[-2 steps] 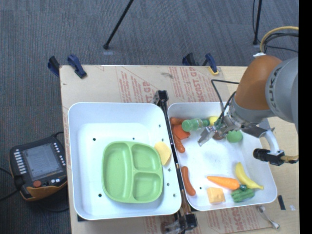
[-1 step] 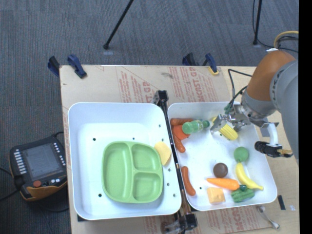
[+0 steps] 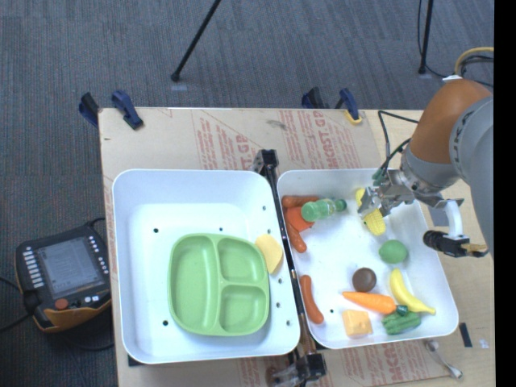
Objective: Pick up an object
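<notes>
Two white bins sit side by side on the desk (image 3: 201,135). The left bin (image 3: 137,208) holds a green tray (image 3: 218,285) with three compartments, and a yellow wedge (image 3: 270,252) rests at the tray's 2 o'clock edge, leaning on it.

The right bin (image 3: 339,240) carries the loose items. At its 10 o'clock corner lie an orange sausage-like piece (image 3: 300,202) and a green bottle (image 3: 320,209), the bottle on its side and touching that piece. A second orange piece (image 3: 295,230) lies just below them, slanted. A red sausage (image 3: 311,299) lies along the bin's 7 o'clock wall. A brown ball (image 3: 364,279) sits near the centre, with a green ball (image 3: 393,251) at its 2 o'clock, apart from it. A carrot (image 3: 369,301) lies just under the brown ball. A banana (image 3: 407,293) lies at the carrot's 3 o'clock, its lower end beside a green vegetable (image 3: 401,322). An orange cube (image 3: 356,323) sits at the bin's 6 o'clock edge, beside the carrot.

The end effector (image 3: 376,204) is low at the right bin's 1 o'clock corner, directly over a corn cob (image 3: 374,220). The cob's upper end is touching or hidden by the fingers; whether it lies between them cannot be told, nor how wide they stand.

Blue clamps (image 3: 125,107) grip the desk's far edge. A pendant (image 3: 64,276) lies on the floor at 9 o'clock.
</notes>
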You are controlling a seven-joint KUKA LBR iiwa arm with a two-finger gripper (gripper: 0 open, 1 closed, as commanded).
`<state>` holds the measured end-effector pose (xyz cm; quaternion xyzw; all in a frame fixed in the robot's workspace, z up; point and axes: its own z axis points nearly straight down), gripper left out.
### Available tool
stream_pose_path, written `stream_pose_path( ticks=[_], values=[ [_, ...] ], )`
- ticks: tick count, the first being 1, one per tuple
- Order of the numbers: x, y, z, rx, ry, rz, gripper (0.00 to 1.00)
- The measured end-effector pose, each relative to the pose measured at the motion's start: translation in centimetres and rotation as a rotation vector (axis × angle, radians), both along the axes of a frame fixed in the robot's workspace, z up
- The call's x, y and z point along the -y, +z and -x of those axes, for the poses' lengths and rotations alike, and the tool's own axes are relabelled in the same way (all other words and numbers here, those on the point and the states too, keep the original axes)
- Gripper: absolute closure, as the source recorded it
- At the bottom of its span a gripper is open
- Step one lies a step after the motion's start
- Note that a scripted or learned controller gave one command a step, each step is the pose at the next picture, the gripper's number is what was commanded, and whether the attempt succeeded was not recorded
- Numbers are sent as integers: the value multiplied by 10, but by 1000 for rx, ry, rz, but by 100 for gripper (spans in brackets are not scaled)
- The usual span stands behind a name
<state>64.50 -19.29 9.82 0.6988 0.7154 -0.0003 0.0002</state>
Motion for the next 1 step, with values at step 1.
stream_pose_path(
  ticks=[1],
  values=[
    [-59, 90, 0, 3, -77, -1, 100]
  ],
)
